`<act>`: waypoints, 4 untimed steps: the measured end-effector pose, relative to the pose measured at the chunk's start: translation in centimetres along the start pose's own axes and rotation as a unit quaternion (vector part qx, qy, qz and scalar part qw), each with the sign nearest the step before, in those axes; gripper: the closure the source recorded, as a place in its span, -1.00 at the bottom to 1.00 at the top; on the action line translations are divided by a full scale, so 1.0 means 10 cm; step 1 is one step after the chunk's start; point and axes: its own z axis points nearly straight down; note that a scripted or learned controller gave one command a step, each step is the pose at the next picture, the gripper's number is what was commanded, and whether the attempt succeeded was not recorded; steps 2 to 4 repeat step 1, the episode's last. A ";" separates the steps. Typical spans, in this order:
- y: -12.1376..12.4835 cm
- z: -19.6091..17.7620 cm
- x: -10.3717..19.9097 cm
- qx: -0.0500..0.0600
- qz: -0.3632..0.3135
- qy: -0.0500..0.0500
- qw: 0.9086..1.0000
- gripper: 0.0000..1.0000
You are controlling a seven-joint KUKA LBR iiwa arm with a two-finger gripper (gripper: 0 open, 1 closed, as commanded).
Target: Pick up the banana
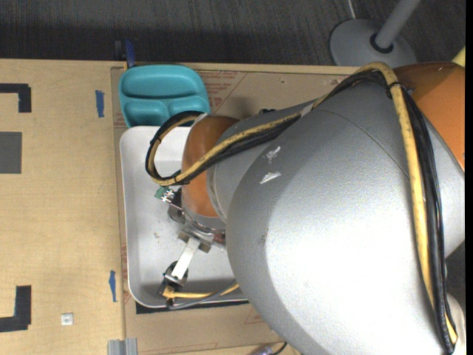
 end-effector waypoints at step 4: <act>0.00 0.00 0.00 0.000 0.000 0.000 1.000 -1.00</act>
